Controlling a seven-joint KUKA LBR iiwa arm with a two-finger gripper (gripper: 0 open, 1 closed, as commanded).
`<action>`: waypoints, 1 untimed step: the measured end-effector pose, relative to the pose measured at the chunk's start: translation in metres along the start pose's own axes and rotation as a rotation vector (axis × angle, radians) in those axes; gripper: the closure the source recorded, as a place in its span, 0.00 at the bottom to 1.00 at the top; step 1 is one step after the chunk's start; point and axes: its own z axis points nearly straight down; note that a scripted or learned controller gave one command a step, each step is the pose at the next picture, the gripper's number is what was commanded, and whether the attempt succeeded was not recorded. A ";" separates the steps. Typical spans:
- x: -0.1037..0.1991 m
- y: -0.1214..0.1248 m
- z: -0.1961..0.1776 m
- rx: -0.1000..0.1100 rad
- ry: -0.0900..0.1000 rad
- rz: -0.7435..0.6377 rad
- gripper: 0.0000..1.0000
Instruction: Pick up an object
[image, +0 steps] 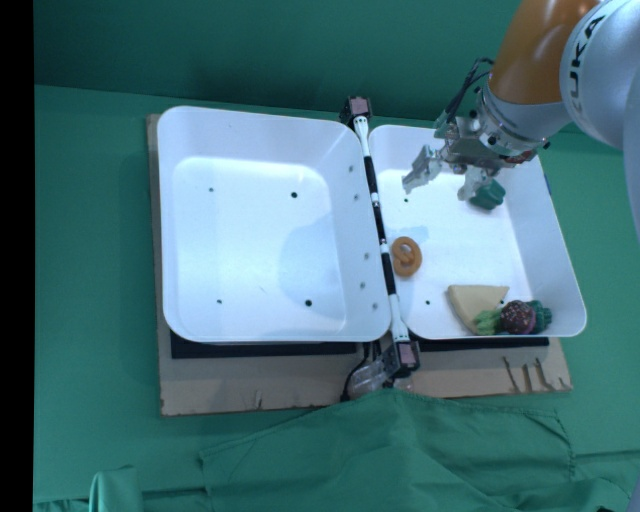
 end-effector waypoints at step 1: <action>0.000 0.000 -0.001 -0.002 0.000 0.001 0.00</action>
